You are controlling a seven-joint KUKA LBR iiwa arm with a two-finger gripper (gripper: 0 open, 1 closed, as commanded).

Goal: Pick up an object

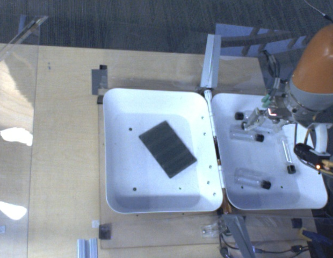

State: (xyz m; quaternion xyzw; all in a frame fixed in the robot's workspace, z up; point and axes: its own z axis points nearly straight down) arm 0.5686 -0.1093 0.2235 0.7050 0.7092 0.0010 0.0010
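The tool point(256, 118) hangs low over the right bin point(311, 198) near a clear tube point(246, 136), whether spread or closed I cannot tell, so nothing looks lifted yet; a dark pad point(167, 148) lies in the left bin point(115, 144).

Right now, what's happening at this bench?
A grey KUKA arm with an orange band reaches in over the right bin, its gripper low among several small clear tubes with dark caps. Nothing is visibly held. The left bin holds a flat dark grey pad, lying untouched.
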